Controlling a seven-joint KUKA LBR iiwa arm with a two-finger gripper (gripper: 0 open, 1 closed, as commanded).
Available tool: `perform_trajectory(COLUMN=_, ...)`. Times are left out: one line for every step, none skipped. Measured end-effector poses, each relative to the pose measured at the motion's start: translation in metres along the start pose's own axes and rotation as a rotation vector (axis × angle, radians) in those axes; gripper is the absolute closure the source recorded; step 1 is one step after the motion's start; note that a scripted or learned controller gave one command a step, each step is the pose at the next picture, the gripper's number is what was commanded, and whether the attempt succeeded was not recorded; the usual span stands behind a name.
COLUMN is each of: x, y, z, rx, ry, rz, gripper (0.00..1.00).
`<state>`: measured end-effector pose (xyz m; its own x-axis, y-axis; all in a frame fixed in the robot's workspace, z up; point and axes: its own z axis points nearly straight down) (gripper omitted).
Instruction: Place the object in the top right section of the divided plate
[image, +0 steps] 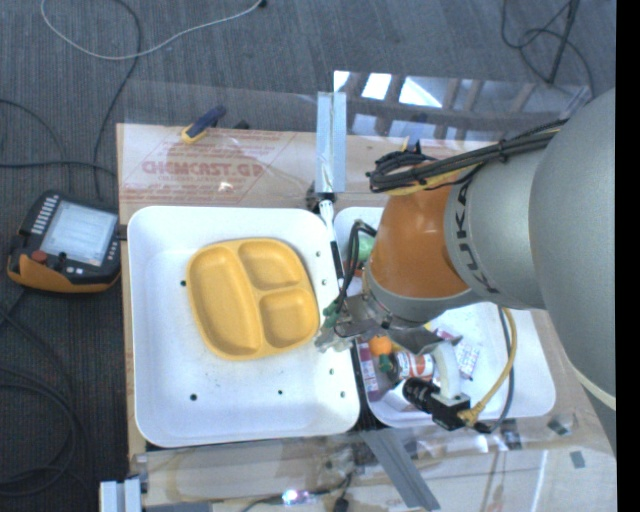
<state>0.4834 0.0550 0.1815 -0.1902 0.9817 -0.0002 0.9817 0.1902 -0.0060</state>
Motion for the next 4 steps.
perform_trajectory(x=0.021, y=0.004, z=0.000, rx=0.000, ry=0.001, rz=-0.529, gripper=1.00)
perform_trajectory(x=0.022, y=0.004, z=-0.007, rx=0.002, ry=0.004, rz=-0.529, gripper=1.00)
perform_trajectory(x=0.049, y=0.008, z=0.083, rx=0.002, ry=0.002, rz=-0.064, gripper=1.00)
perform_trajectory(x=0.080, y=0.100, z=0.091, rx=-0.011, ry=-0.002, rz=-0.212, gripper=1.00)
